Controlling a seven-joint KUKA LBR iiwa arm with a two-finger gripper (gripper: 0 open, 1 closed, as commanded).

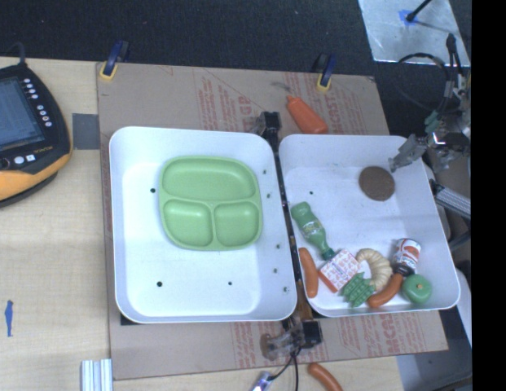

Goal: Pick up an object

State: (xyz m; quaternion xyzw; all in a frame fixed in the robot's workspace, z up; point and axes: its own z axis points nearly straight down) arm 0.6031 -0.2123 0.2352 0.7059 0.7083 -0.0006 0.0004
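Nearest the camera, an orange sausage lay on the cardboard below the bins. Just above it, the right bin held a heap along its near wall — a carrot, a green bottle, a small can and a green ball among others. A brown disc sat apart, toward the far corner. The gripper hung at that bin's far right edge, just beside the disc; whether it was open or closed could not be told. This looked like the approach — nothing was held. The bottle, a likely pick, ran diagonally, cap toward the near right, so the next move called for closing across that axis.
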